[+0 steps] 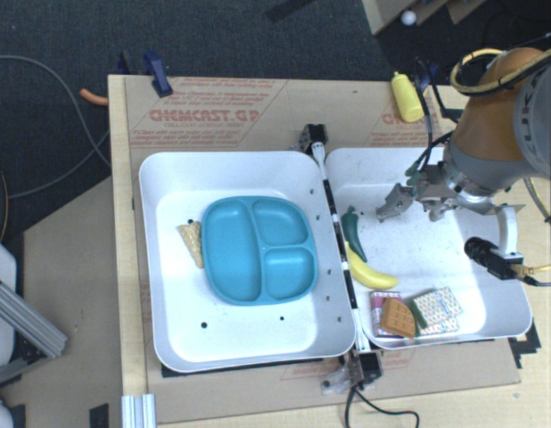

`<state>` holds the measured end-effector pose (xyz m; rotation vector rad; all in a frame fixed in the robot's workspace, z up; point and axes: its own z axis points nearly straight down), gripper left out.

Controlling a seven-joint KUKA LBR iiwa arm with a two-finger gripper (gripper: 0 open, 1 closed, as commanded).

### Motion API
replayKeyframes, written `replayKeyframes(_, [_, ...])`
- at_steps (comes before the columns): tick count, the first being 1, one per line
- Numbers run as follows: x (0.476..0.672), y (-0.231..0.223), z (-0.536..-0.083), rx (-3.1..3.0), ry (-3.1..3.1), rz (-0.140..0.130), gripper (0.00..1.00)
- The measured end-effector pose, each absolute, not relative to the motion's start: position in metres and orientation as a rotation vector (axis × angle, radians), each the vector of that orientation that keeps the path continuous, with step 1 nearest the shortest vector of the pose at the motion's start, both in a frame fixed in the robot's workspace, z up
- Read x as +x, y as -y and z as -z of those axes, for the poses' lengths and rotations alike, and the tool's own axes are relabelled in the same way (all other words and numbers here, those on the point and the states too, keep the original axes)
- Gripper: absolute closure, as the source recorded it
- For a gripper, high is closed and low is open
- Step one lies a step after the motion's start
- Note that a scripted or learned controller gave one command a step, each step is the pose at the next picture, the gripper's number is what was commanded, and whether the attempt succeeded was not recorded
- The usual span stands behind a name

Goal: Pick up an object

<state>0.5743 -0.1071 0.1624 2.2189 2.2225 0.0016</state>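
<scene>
Tool over the right bin, nothing seen in it.

Left to right: a blue tray (258, 248) fills the left bin (160, 185); a banana (365, 270) hugs the right bin's (507, 315) left wall, where fingers could jam. The tool (409, 196) hangs well apart, apparently open. Brown board covers the table (204, 114); dark carpet beyond.

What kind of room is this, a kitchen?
Probably a robot lab, not a kitchen: a robot arm reaches over two white bins holding toy food like a banana, with cables around.
</scene>
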Motion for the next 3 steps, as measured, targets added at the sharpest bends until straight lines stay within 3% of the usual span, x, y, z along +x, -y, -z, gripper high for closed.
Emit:
replayKeyframes(1, [0.667,0.224,-0.133,2.218,-2.218,-0.001,0.0])
replayKeyframes(2, [0.575,0.145,-0.134,2.222,-2.225,0.0,0.0])
replayKeyframes(3, [0.641,0.097,-0.084,2.219,-2.223,-0.001,0.0])
